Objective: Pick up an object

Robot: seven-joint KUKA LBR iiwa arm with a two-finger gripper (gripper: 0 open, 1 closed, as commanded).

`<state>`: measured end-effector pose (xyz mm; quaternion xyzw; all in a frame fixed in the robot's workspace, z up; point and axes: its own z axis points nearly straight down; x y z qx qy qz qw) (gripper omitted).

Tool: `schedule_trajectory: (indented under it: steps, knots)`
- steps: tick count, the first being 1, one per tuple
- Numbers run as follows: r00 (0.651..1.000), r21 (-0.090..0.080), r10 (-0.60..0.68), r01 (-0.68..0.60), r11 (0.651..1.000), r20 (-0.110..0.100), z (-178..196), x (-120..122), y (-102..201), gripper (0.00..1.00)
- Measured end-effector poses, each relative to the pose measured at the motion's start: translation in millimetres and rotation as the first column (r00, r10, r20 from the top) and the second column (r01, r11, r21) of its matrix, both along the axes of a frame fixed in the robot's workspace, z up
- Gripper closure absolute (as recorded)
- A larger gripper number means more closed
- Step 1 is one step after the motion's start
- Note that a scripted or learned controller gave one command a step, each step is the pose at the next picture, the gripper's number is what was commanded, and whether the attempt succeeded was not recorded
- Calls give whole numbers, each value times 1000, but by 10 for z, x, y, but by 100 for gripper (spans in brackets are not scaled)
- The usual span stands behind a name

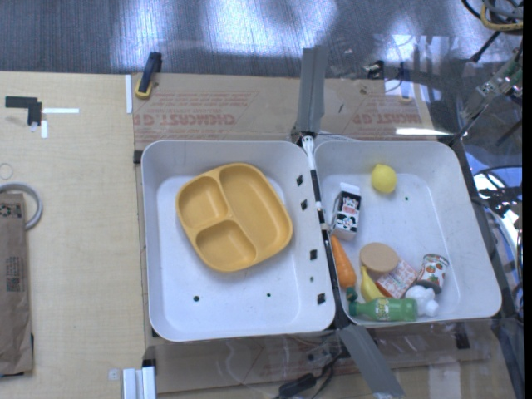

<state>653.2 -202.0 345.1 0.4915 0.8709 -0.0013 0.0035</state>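
Camera view: the lemon [383, 178] sits apart, but near-corner items crowd; the bottle [383, 309] could slip. Gripper state: cannot tell.

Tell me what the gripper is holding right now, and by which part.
Cannot be told: no item appears lifted. The lemon, milk carton, carrot and green bottle all lie in the right bin; the yellow plate lies in the left bin.

Looped yellow and black cables [497, 0], upper right.
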Motion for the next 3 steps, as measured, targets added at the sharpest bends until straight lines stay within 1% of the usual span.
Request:
schedule_trajectory:
  steps: [2, 3]
  knots:
    - [1000, -4, 3, -3, 1000, 5, 177, 23, -1, 100]
    - [985, 4, 174, -174, 985, -4, 514, -312, 289, 100]
